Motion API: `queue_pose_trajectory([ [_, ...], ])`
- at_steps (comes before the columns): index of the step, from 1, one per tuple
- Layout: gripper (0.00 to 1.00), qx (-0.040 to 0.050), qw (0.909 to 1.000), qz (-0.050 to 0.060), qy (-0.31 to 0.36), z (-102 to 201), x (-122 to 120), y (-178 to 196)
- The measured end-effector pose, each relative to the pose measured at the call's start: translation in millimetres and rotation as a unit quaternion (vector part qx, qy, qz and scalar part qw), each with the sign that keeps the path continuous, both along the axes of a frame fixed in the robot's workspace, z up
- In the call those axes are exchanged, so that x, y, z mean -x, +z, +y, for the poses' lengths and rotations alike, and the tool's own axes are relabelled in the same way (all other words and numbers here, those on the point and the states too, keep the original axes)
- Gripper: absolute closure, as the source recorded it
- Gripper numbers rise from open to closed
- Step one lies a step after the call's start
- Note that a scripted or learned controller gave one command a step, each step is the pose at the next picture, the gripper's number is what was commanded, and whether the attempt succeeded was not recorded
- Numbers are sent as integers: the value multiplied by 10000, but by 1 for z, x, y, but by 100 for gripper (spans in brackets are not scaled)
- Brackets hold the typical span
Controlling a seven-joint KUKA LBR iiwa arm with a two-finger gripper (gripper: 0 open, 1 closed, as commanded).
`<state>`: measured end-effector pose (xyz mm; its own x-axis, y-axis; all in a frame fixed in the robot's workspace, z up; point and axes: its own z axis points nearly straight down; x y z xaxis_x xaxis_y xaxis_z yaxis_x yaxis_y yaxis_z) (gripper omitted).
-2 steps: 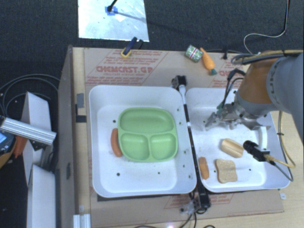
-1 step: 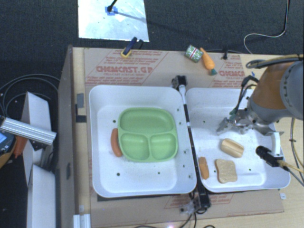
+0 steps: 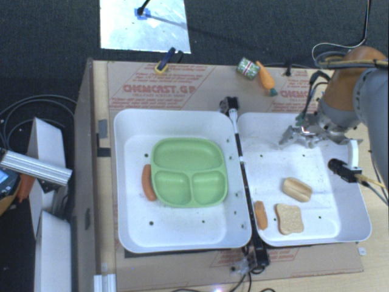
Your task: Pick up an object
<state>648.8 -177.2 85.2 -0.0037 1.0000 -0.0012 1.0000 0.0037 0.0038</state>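
Nearest the camera, at the front of the right bin (image 3: 355,224), lie one slice of toast (image 3: 289,218) and one small orange sausage (image 3: 260,215), the sausage against the divider between bins. From the left: the left bin (image 3: 130,181) holds one green three-compartment plate (image 3: 188,172) with a second orange sausage (image 3: 146,182) touching its left edge. In the right bin, one bread roll (image 3: 296,189) lies just behind the toast. The arm (image 3: 355,90) enters from the right, partly cut off by the frame, bent downward over the bin's rear. The gripper (image 3: 302,134) sits low there with nothing between its fingers; its opening width cannot be determined. Behind the bins, on the surface (image 3: 182,84), rest one carrot (image 3: 265,78) and one small can (image 3: 248,67).
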Motion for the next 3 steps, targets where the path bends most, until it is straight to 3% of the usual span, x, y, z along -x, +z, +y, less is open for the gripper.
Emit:
queue_pose_trajectory([
  [1, 0, -5, 10000, 13, -9, 17, 47, -1],
  [2, 0, -5, 10000, 20, -14, 14, 116, -1],
  [3, 0, -2, 10000, 6, -16, 7, 135, 34],
])
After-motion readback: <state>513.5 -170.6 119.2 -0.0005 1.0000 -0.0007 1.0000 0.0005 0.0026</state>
